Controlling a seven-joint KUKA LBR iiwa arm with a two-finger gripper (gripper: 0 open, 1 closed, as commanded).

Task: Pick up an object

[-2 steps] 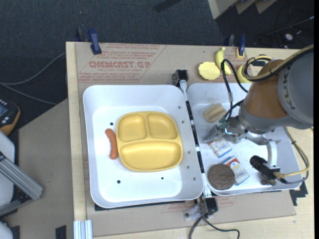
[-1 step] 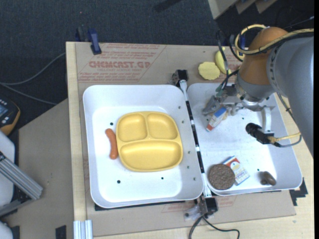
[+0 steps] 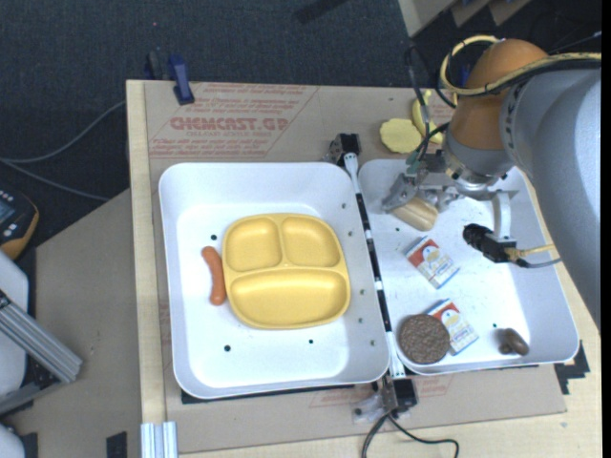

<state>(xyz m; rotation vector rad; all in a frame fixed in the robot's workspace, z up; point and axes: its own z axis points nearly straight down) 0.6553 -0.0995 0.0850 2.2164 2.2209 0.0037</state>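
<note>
Item: gripper (image 3: 417, 201), low in the right bin (image 3: 549, 337) at its far-left corner, over a tan block (image 3: 416, 214); finger state cannot be told. Step judged: the grasp attempt (block not seen lifted). Next move calls for a firm close, then a straight rise. Room: the bin's wall and centre divider (image 3: 370, 256) crowd the block; nearest neighbour, a small card packet (image 3: 431, 260), lies just nearer the camera.

Fixed cam above bench (image 3: 153, 256); slanted down; prob mid-range; both bins (image 3: 181, 284).
</note>
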